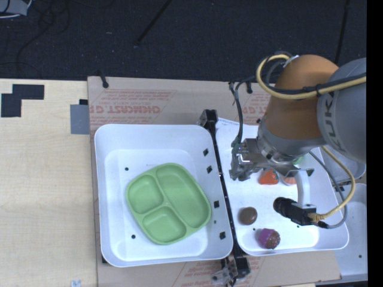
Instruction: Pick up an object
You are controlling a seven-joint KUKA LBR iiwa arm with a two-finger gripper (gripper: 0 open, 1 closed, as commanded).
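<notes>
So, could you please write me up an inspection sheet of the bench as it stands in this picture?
Surface: two shallow white bins side by side, the left bin and the right bin, on printed cardboard over a pale wooden bench.
Job's things: green divided tray in the left bin; brown round object, purple round object and orange-red object in the right bin.
Clutter: nothing seen.
End effector: end effector low over the right bin, beside the orange-red object; finger state unclear.
Cables: yellow cable looping down to a black part.
Surroundings: dark floor with cords.
</notes>
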